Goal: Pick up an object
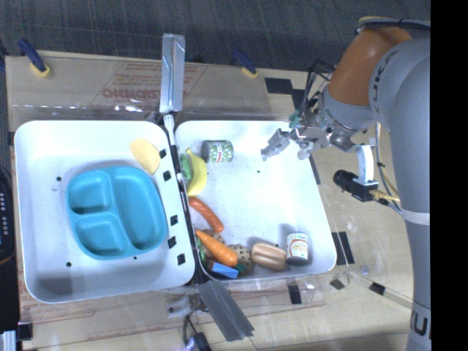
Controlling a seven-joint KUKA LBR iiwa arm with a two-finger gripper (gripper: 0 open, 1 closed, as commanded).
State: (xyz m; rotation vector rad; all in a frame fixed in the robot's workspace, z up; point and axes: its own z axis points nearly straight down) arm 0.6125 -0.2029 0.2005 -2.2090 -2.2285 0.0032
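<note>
Right-hand bin (314, 196), taken as landmark. Along its near wall lie a small jar (297, 247), a bread roll (268, 255) and a carrot (216, 246); up its left wall, a sausage (205, 213) and a banana (194, 174); near its far wall, a green can (217, 152). The pincer (272, 148) hovers over the far right part, fingers apparently spread, pinching nothing. Step in hand: approach. The next move calls for choosing a target, probably the can, aligning above it and descending.

Green-labelled can (217, 152) on side, top of right bin. Banana (195, 174), sausage (206, 213), carrot (217, 248) along left wall. Bread roll (268, 256), small upright jar (297, 247) near bottom edge.
</note>
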